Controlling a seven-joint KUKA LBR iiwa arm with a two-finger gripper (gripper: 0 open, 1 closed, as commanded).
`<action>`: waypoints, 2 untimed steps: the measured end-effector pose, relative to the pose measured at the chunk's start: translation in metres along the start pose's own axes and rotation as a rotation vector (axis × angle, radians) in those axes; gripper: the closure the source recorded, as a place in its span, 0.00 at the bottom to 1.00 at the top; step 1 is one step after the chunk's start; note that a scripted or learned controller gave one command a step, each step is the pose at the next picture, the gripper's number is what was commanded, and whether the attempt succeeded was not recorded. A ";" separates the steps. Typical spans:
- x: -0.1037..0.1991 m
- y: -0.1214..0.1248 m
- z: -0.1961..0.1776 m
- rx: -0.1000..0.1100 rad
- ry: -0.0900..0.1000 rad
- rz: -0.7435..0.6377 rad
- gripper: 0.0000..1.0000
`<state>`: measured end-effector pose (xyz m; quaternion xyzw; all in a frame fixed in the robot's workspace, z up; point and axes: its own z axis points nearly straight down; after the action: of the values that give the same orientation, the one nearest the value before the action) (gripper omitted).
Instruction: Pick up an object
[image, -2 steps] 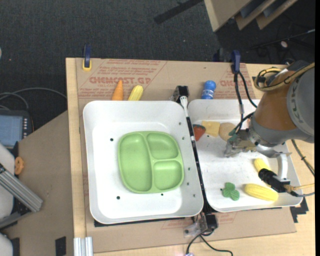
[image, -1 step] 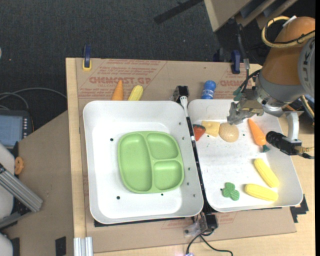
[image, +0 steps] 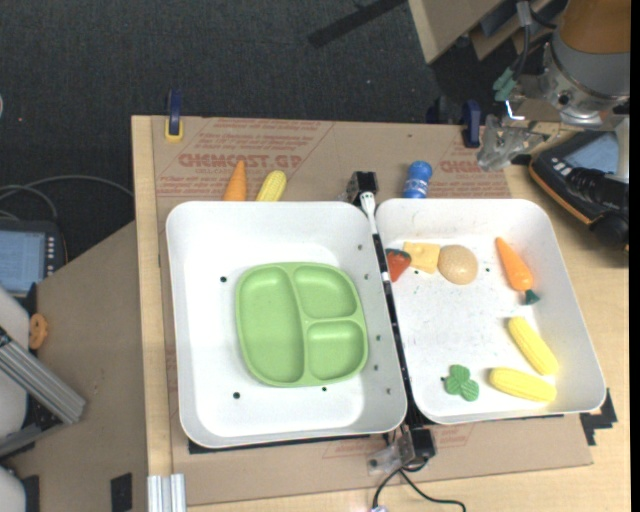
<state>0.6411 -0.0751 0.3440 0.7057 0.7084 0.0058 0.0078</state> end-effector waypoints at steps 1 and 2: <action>-0.025 -0.063 -0.075 0.007 0.000 0.007 1.00; -0.110 -0.094 -0.196 0.002 -0.007 0.012 1.00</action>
<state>0.5440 -0.1852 0.5382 0.7101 0.7040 0.0027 0.0095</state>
